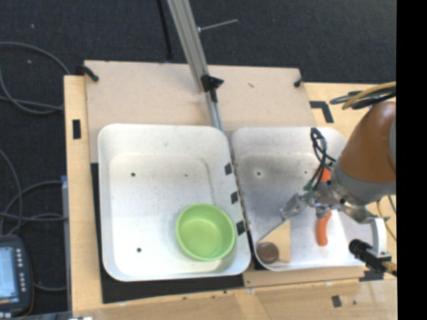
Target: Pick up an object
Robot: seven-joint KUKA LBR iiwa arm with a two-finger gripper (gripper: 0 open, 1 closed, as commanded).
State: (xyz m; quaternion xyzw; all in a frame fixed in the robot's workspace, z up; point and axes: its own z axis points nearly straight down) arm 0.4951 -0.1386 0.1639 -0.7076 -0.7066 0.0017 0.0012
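The arm's orange band (372, 145) hangs over the right side of the right bin (267, 152). Below it my gripper (293, 208) points down and left, low over the bin floor. A small orange carrot-shaped piece (322, 231) lies just right of the gripper, partly under the wrist. A tan wedge (281, 240) lies just below the gripper, and a brown round piece (267, 251) rests at the wedge's lower left, in the bin's front corner. Nothing is seen held in the gripper.
A green bowl (205, 231) stands in the front right part of the left bin (133, 152). A slanted aluminium bar (192, 39) runs from the top down to the gap between the bins. Cables lie at the left on the dark floor.
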